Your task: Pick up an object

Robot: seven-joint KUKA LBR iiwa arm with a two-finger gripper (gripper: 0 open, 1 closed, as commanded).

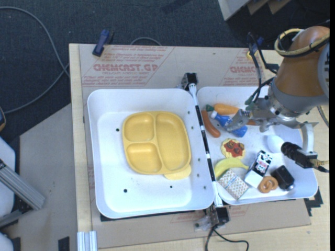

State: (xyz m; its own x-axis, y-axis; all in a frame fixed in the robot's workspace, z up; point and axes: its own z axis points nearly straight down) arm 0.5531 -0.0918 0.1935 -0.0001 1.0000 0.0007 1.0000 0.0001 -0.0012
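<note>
the arm's grey and orange bulk hides the upper right of the right bin point(309, 190), and the gripper point(239, 120) is a blurred grey shape low over a blue object point(226, 121); how it is set cannot be told; both bins rest on a brown board printed in red, dark carpet and a cable around it; the left bin point(104, 156) carries a yellow divided tray point(156, 141); in the right bin lie an orange carrot-like piece point(225, 109), a sausage point(211, 125), a pizza slice point(233, 148), a banana point(226, 166), a checkered packet point(233, 184), a pretzel point(268, 184) and a black block point(285, 177), crowded close together.
</note>
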